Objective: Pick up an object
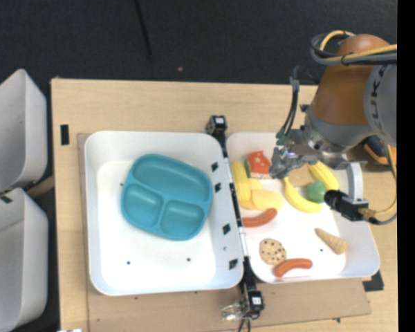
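The right bin (360, 254) holds toy food: a red strawberry-like piece (258, 162), a yellow corn-like piece (241, 182), a pale yellow slice (265, 200), a banana (301, 198), a green piece (315, 191), two red sausages (259, 218) (292, 267), a cookie (271, 250) and a cone (331, 240). My gripper (282, 164) hangs over the bin's upper middle, just right of the red piece and above the banana's end. Nothing shows between its fingers.
The left bin (104, 268) carries a blue divided plate (167, 196). A black clip (216, 124) sits at the top of the wall between the bins. White padded shapes (10, 151) stand at the far left beyond the bench.
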